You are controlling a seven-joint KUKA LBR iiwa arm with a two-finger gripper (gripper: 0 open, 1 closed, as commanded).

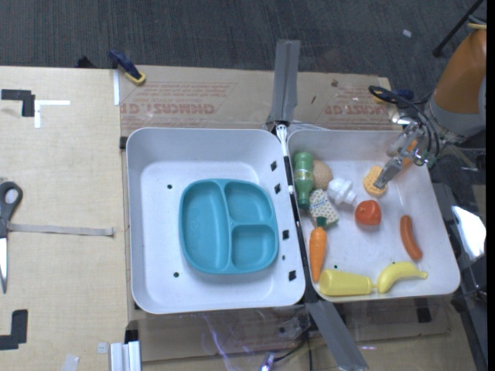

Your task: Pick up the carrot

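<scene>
Orange plastic carrot with green top (pixel 317 251): lies in right white bin (pixel 441 230), beside yellow banana (pixel 399 274). Gripper (pixel 390 171): above bin's far right corner, apparently near corn piece (pixel 375 182). Finger state: cannot tell.

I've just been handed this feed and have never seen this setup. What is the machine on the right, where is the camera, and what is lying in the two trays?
One camera looks down at a slant on two white bins. The grey-and-orange arm reaches in from the right; its hand is over the right bin, near a yellow toy piece. I can't tell whether it grips anything. The left bin holds a blue divided plate. The right one holds toy food: the carrot by the divider, a tomato, a sausage, a banana.
</scene>
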